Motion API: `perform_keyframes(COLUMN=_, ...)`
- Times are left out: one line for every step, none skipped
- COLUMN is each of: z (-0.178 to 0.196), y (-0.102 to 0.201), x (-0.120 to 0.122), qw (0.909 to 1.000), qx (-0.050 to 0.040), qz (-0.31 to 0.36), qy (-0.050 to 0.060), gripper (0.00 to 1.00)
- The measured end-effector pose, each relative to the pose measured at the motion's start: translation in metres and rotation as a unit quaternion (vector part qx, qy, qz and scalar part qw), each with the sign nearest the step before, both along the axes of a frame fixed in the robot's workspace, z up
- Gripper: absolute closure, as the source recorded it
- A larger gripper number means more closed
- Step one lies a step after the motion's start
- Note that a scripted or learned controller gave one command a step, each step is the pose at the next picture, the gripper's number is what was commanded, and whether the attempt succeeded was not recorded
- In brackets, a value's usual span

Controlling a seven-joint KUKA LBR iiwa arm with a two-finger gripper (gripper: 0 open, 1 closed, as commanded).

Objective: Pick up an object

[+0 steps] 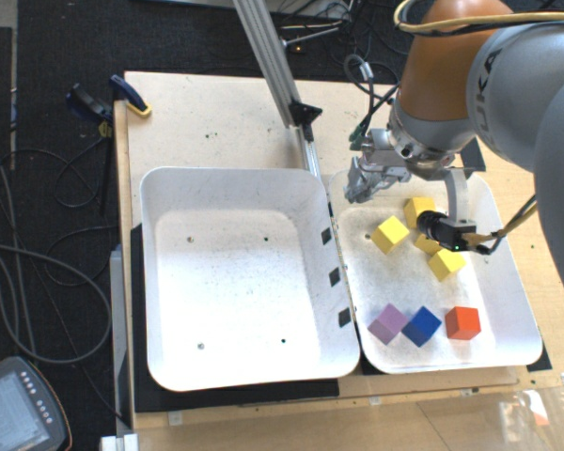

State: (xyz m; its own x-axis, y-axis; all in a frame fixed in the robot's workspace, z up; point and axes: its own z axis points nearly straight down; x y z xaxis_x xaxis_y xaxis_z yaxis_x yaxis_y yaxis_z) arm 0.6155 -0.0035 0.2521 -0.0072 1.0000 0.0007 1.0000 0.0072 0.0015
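Nearest the camera, along the front of the right bin [504,301], three cubes sit in a row: a purple cube [388,324], a blue cube [421,326] just beside it, and an orange-red cube [462,322] a little apart to the right. Any of them could serve as the thing to pick, and all lie flat on the bin floor, untouched.

Further back in the same bin is a cluster of yellow blocks. One yellow block [390,234] stands clear on the left of the cluster. Another [446,263] lies toward the right wall, and at least one more [418,211] sits behind. A black fitting [436,227] hanging from the arm partly covers this group, so their exact count and contact cannot be read.

Beyond them, the gripper [365,182] hangs over the far left corner of the right bin, close to the wall shared with the left bin [150,252]. No block is beneath or within it. Whether it is released or clenched cannot be told from this slant.

The step in hand looks like the approach, with nothing grasped yet. The next move probably calls for shifting toward the nearest free block, likely the lone yellow one, centring over it, and descending squarely so the block is not nudged aside.
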Motion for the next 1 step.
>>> perform_keyframes(z=0.0009, y=0.0472, x=0.0038, qw=1.0000, qx=0.0002, qz=0.000, qy=0.000, gripper=1.00)
